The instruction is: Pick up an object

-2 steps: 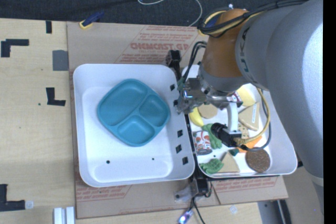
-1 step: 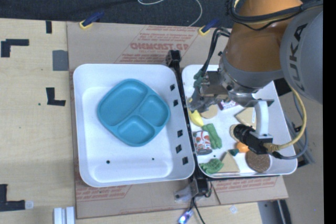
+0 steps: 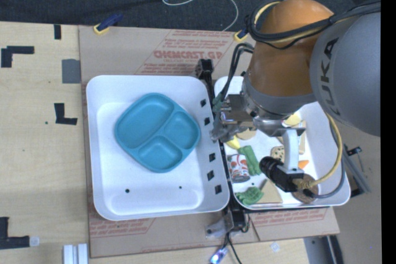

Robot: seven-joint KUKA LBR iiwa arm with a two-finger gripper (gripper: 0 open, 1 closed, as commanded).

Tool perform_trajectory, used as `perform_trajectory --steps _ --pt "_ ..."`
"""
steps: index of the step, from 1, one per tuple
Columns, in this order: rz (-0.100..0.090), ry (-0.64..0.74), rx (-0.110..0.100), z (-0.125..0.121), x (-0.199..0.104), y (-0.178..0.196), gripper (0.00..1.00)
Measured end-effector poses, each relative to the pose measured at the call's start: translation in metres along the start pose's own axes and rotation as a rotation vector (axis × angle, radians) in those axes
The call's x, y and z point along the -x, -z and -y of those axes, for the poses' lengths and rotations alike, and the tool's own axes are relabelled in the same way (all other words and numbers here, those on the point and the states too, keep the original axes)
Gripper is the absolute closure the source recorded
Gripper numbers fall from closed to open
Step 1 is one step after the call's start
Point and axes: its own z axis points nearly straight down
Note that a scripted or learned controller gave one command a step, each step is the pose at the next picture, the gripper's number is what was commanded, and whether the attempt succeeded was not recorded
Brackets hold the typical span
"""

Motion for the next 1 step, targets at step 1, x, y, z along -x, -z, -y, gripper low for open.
perform_trajectory --steps 1 --pt "0.0 -0.004 0.012 -0.0011 0.0391 0.0892 1.0"
